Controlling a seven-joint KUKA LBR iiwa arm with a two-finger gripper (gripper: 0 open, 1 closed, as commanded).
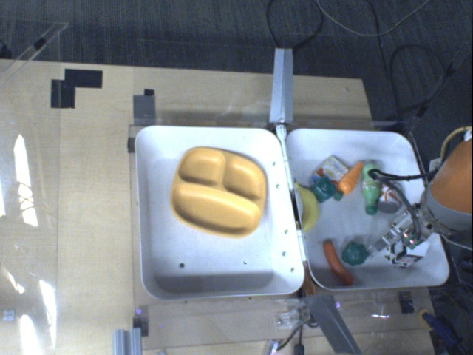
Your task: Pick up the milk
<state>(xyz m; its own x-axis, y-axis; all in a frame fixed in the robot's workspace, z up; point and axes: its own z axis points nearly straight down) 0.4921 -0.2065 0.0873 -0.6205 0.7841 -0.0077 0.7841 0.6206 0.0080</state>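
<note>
The milk (336, 167), a small white carton with coloured print, lies near the back of the right bin (436, 272), next to an orange carrot (352, 176). My gripper (401, 244) is low in that bin's front right corner, well to the right of and in front of the milk. It is close to a teal toy (355, 254). The arm's orange band (451, 187) rises at the right edge.
Around the milk are a teal item (325, 189), a green bottle (369, 189) and a yellow banana (309, 207) against the divider. A red sausage (338, 263) lies at the front. The left bin (155, 272) holds a yellow divided tray (219, 191).
</note>
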